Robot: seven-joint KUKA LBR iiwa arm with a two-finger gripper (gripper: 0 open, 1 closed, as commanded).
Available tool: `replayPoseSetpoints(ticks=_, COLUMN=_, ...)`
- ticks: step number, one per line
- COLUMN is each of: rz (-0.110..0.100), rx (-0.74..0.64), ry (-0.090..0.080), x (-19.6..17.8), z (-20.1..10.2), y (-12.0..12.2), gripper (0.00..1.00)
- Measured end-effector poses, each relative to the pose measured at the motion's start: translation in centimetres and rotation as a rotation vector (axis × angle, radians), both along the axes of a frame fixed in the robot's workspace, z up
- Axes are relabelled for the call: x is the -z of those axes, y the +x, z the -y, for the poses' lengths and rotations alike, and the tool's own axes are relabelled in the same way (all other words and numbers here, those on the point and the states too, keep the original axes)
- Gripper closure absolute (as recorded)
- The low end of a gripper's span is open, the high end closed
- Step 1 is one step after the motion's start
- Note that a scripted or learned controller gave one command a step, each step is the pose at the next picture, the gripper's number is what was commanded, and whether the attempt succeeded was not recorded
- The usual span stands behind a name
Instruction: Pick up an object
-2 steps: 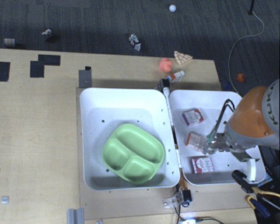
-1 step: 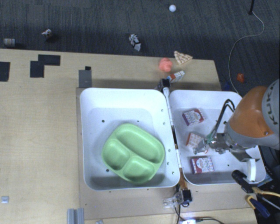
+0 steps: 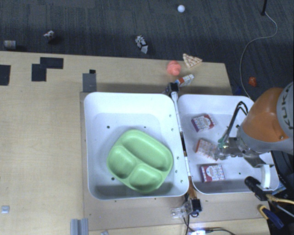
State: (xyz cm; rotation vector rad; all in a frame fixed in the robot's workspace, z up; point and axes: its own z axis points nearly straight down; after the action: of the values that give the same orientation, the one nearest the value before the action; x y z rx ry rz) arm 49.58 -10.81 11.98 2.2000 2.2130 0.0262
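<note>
In the camera view, 2 white bins sit side by side on the pale wood surface (image 3: 41,151). The left bin (image 3: 92,137) holds a green tray (image 3: 140,159) with 3 compartments; it lies tilted, its long axis running from upper left to lower right.

The right bin (image 3: 216,102) holds 3 small packets, red-brown and white. The top packet (image 3: 202,122) lies near the bin's middle, its long axis roughly left to right and slightly tipped. The middle packet (image 3: 205,148) lies below it, long axis slanting from upper left to lower right; its right end is hidden under the gripper. The bottom packet (image 3: 212,172) lies near the bin's front wall, long axis left to right, nearly square with the bin.

The arm (image 3: 268,124) reaches in from the right, its orange band over the bin's right part. The gripper (image 3: 223,149) is low in the bin, at the right edge of the middle packet. The fingers are blurred and small; I cannot tell whether they are open or closed, nor whether they touch the packet.

Beyond the bins, near the surface's far edge, lie a pink ball (image 3: 173,68), a wedge-shaped item (image 3: 192,60) and a small tube (image 3: 186,80). On the dark floor (image 3: 115,23) are a white ball (image 3: 181,8) and some scraps too small to identify.
</note>
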Motion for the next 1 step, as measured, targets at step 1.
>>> replayPoseSetpoints(ticks=1, rz=0.0, rx=0.0, ry=0.0, x=0.01, z=0.0, y=-0.01, gripper=0.0)
